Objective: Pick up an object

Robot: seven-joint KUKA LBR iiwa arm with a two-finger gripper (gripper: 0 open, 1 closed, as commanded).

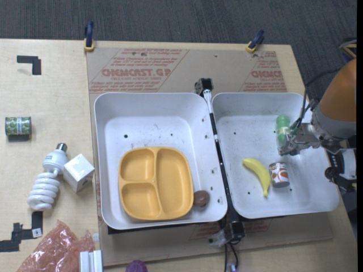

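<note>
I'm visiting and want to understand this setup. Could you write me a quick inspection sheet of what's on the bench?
Surface: two shallow white bins side by side.
Job's things: yellow banana, small red-and-white can, green translucent object in right bin; yellow divided plastic tray, small brown lump in left.
Clutter: spiral light bulb, white cube, green can.
Grippers: two-finger gripper beside green object.
Cables: black cable along arm.
Surroundings: dark carpet.

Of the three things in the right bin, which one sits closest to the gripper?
The green object, right beside the gripper near the bin's far right. The small can and banana lie nearer the camera, farther away.
</note>
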